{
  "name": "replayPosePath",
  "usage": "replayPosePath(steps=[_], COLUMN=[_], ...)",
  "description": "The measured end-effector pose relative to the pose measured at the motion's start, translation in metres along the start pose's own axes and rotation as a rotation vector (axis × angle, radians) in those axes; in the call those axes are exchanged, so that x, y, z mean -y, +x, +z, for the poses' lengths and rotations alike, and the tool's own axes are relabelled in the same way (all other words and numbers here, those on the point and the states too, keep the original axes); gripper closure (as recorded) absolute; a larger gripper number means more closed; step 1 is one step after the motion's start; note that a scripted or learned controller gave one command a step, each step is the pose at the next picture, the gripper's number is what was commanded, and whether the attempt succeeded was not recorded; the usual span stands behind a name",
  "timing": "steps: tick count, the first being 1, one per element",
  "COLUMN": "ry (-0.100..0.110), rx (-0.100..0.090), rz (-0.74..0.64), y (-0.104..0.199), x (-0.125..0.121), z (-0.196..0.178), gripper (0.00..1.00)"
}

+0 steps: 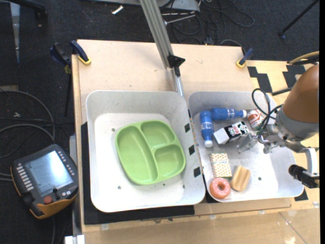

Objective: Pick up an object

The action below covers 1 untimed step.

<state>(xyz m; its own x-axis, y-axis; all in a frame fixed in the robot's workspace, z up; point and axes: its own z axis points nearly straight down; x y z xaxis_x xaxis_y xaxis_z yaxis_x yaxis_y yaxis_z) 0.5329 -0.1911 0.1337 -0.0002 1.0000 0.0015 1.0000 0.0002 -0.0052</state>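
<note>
overall, the green divided plate [151, 151] lay in the left bin [96, 136]. the gripper [247, 141] hung low in the right bin [284, 184], just right of a white carton [229, 132], beyond the blue bottles [206, 128] and pink donut [220, 187].

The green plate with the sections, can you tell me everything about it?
The green plate is light lime green and looks like smooth plastic. It has rounded corners and three sunken sections: one long one on the left side of the view and two smaller ones on the right. It lies flat, right way up, turned a bit askew, in the middle of the left white bin. It rests on the bin's floor and nothing else touches it. No food or toy sits in it.
</note>
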Motion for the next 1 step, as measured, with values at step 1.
replayPosePath(steps=[1], ry=[-0.006], rx=[0.002], rz=[-0.001], y=[-0.0006], x=[-0.0015], z=[-0.0128], gripper=[1.0])
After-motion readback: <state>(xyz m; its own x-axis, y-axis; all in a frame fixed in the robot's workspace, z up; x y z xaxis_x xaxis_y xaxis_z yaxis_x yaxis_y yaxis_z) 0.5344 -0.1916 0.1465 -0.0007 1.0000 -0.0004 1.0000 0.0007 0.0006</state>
